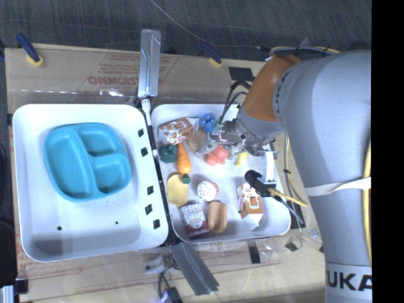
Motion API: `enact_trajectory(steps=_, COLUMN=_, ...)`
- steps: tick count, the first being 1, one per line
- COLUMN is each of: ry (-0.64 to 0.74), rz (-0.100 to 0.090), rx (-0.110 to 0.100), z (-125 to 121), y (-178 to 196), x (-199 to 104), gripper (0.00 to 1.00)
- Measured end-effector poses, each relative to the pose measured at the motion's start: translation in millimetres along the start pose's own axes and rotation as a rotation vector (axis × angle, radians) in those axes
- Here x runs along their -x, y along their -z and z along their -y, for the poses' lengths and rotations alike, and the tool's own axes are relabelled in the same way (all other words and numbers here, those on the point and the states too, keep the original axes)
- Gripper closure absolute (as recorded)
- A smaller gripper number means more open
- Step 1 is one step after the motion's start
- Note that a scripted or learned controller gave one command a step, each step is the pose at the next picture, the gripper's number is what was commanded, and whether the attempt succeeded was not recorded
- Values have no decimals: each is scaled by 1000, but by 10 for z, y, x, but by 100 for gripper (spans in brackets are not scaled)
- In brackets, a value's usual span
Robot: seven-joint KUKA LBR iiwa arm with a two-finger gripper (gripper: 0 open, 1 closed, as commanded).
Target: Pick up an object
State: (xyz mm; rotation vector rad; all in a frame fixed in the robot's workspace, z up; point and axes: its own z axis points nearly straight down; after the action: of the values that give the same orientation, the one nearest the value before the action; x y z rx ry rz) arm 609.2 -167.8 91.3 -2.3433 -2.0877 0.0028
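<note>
I have the gripper [222, 139] low in the right bin [278, 223]; I cannot tell its state. The pink toy [216, 157] lies just below it, touching or nearly, with the carrot [183, 160] further left, long axis running up-down.

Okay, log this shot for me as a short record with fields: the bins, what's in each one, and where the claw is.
left bin: holds a blue divided plate
right bin: toy foods, among them a carrot, a lemon, a hot dog bun, a small carton
claw: low over the right bin's far end, by a pink piece
grasp: cannot be judged
</note>
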Motion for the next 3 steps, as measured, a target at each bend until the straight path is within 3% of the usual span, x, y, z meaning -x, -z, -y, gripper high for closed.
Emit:
enact_trajectory(steps=1, ry=210, rz=6, rx=0, z=-258, y=15, x=-457, gripper=0)
enact_trajectory(steps=2, ry=216, rz=3, rx=-4, z=-258, y=123, x=-474, gripper=100)
enact_trajectory(steps=3, ry=37, rz=0, rx=6, z=21, y=1031, x=-1171, gripper=100)
